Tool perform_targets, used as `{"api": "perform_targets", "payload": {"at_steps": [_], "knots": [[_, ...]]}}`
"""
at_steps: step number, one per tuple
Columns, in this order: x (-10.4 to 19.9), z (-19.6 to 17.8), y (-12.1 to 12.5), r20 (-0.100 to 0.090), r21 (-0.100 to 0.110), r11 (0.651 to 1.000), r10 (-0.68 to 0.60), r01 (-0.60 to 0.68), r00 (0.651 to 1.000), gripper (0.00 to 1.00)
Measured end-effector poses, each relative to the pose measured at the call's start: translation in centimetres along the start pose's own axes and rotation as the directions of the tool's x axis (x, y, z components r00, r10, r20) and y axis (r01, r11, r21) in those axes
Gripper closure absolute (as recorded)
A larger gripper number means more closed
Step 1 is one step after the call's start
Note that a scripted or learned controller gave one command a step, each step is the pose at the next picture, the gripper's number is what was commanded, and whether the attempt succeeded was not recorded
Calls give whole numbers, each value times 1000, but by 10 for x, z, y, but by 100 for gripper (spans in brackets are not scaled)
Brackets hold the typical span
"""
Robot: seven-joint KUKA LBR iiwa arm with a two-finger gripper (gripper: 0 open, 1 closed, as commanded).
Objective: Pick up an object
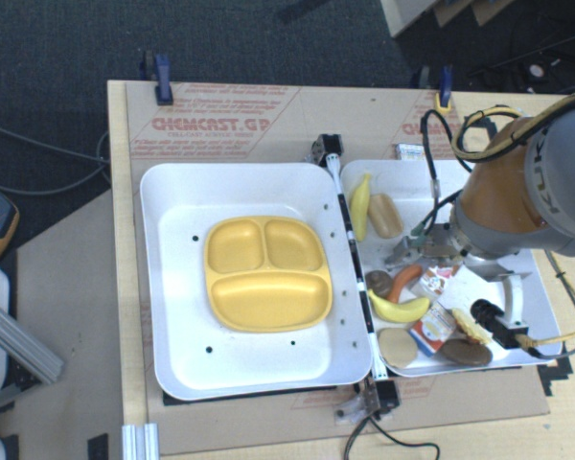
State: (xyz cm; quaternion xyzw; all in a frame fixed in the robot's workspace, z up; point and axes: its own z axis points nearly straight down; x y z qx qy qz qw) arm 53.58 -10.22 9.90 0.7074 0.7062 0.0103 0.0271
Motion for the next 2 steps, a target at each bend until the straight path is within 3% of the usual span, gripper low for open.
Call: {"api": "perform_targets", "payload": {"at_steps": [1,2], "knots": [[-9,-2,5,-3,14,1000,5,-5,1000,100],[19,-115,-3,-23,39,999,-5,6,1000,100]]}}
